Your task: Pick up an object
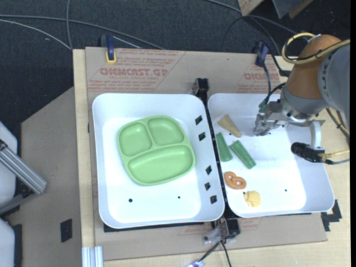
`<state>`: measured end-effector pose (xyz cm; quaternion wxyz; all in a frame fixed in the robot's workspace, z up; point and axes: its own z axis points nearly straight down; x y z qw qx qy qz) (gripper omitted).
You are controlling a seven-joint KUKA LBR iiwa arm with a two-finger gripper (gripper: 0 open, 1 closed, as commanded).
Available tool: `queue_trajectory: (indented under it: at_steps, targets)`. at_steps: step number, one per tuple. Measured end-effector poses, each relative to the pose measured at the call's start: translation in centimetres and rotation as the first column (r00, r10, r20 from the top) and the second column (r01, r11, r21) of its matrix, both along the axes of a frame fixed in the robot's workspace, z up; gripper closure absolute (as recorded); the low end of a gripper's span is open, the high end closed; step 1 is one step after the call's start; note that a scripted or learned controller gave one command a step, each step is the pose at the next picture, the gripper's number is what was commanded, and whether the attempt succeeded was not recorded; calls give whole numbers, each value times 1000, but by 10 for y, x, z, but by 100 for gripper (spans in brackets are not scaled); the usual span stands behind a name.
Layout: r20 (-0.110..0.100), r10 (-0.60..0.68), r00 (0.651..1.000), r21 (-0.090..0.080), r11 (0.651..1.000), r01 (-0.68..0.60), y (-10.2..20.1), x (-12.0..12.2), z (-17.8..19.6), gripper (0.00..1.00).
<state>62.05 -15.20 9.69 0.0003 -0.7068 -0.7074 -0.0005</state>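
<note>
1. Plainly, the tabletop (pixel 139 60) carries two white bins, and the left bin (pixel 105 166) holds a green divided plate (pixel 156 149), well away from the arm; nothing there is at risk now.
2. The right bin (pixel 311 188) holds every small candidate, and the arm (pixel 311 71) hangs over its upper part. Its wall is close on the far side, so a low sideways move could scrape it.
3. The gripper (pixel 264 124) sits above bare bin floor, just right of a tan wedge (pixel 229 125). I cannot tell whether its jaws stand apart or together, and nothing is visibly between them. Descending here would likely close on nothing.
4. Two green sticks (pixel 233 151) lie near each other; a grasp there may nudge one and lose both.
5. An orange pretzel-shaped piece (pixel 235 180) and a small yellow lump (pixel 252 198) lie lower down, close to the dividing wall, where a finger could strike the rim.
</note>
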Motion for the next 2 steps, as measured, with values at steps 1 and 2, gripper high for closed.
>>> queue_trajectory:
  at_steps: [1,2]
  targets:
    - [3,-1,1000,-2,1000,1,-4,1,44,100]
    - [6,1,1000,-3,1000,-1,-3,3,108,100]
